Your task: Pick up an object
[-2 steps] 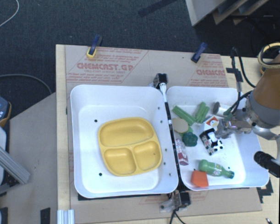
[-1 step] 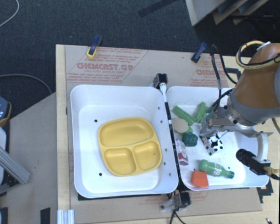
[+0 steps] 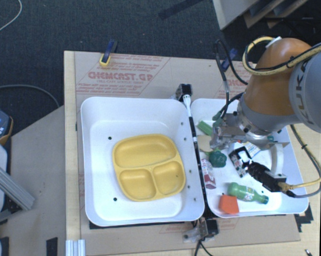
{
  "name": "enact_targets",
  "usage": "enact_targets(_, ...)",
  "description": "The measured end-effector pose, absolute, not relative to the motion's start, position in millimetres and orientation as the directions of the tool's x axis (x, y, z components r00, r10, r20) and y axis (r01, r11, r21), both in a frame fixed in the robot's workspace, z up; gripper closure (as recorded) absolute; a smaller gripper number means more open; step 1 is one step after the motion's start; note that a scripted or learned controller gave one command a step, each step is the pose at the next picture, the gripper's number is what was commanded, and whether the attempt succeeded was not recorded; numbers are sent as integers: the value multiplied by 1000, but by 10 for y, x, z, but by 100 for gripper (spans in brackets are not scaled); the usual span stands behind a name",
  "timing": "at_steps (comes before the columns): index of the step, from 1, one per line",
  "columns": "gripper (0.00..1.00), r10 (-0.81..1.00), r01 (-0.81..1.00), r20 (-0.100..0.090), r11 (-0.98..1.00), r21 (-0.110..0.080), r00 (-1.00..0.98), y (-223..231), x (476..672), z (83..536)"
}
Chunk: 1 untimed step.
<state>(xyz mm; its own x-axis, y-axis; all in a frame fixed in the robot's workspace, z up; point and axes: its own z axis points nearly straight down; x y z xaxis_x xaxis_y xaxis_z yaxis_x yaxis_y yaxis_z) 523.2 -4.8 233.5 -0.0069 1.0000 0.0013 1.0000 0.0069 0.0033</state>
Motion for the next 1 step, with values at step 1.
enact_targets(1, 100, 1000, 1000, 1, 7, 3, -7, 499, 5264, 2360)
